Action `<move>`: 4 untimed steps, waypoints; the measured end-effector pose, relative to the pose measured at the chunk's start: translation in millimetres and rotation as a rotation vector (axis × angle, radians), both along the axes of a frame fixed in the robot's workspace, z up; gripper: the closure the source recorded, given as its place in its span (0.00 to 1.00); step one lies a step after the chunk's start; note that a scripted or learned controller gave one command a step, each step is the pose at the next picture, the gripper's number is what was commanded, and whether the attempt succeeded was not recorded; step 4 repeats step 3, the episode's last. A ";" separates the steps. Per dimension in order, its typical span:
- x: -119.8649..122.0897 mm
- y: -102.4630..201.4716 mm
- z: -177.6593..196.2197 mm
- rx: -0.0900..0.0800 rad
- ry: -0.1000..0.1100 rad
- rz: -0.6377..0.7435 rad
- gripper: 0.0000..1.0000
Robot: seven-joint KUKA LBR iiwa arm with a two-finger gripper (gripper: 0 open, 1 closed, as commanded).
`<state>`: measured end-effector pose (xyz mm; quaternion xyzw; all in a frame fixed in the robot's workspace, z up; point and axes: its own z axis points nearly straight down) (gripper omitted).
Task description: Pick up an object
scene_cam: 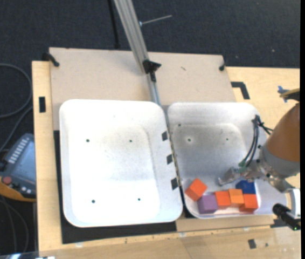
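Here, two shallow white bins sit side by side on the wooden bench (pixel 206 242). The left bin (pixel 115 161) shows a bare, scuffed floor with four small dark dots. The right bin (pixel 212 123) holds a cluster of blocks in its near corner: an orange cube (pixel 197 189) tilted and slightly apart to the left, a purple block (pixel 208 203) beside it, more orange blocks (pixel 236 198) in a row, and a blue block (pixel 245 186) just behind them. The hand (pixel 237 174) hangs low over the right bin, just above the blue block, with dark cables looping up to the wrist; whether it is released or clenched cannot be told. A slanted aluminium rail (pixel 133 31) crosses the far side. Cables and a pendant (pixel 18 166) lie on the dark carpet at left.
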<state>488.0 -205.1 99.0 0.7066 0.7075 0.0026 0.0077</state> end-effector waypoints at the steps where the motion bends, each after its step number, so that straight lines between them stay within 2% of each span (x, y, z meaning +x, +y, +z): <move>1: -0.1 0.2 0.5 0.000 0.000 -0.002 0.00; 2: 64.8 72.5 44.6 0.008 0.005 0.010 0.00; 3: 15.3 44.7 179.3 0.003 0.004 -0.003 0.00; 4: 15.3 44.7 179.3 0.003 0.004 -0.003 0.00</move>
